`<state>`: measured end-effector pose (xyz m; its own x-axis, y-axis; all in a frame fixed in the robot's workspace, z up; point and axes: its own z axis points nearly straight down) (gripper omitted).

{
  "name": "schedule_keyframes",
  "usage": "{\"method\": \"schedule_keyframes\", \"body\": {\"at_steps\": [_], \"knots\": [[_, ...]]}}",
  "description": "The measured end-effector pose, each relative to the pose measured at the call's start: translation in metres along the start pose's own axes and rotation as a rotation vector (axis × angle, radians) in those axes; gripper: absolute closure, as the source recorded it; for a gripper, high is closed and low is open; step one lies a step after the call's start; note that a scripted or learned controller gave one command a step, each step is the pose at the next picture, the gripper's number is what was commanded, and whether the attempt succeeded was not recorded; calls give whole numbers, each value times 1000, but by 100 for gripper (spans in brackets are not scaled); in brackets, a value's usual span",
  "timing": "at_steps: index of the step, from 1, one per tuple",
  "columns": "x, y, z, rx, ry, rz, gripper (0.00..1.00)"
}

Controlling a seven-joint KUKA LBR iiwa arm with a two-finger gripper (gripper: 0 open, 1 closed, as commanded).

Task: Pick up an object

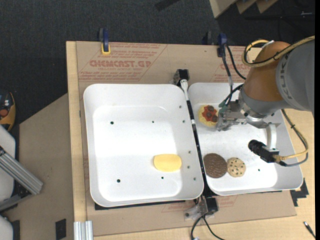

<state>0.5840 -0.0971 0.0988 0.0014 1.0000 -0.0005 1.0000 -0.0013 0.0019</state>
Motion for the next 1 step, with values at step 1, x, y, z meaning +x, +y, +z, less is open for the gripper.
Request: {"method": "schedule_keyframes", "body": {"at_steps": [1], "knots": [[0,0,1,1,0,0,0]]}}
